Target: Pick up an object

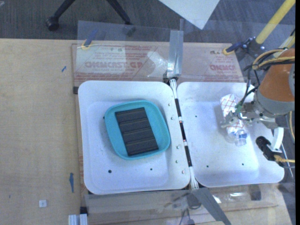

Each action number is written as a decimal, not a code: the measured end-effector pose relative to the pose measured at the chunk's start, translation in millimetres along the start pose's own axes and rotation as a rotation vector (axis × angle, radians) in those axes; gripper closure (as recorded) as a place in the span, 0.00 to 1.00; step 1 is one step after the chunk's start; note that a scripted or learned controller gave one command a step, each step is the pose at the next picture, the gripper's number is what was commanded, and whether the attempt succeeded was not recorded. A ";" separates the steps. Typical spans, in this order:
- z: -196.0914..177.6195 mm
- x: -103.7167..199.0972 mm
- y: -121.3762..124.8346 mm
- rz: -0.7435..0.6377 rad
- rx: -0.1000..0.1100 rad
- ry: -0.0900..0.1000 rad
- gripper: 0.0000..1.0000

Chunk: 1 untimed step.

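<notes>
Clearly lowered at right of frame over the right bin point(206, 168), hand point(240, 117) beside a crumpled wrapper point(229, 105) and clear plastic bottle point(237, 134); finger state unreadable.

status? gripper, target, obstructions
Gripper low in right bin, over crumpled wrapper and small clear bottle. No grasp confirmed. Teal tray sits alone in left bin. Nothing blocking.
</notes>
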<state>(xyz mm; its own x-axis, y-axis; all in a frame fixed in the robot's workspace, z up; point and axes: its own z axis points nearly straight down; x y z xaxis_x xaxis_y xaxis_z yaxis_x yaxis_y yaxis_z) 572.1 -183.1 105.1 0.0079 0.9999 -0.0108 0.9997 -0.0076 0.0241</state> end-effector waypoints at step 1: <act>-0.2 0.0 23.1 -0.206 0.040 0.014 1.00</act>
<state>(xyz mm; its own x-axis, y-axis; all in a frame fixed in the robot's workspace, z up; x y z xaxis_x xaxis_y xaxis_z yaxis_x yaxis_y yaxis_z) 595.2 -183.2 105.9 -0.1966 0.9805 0.0024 0.9803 0.1966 -0.0170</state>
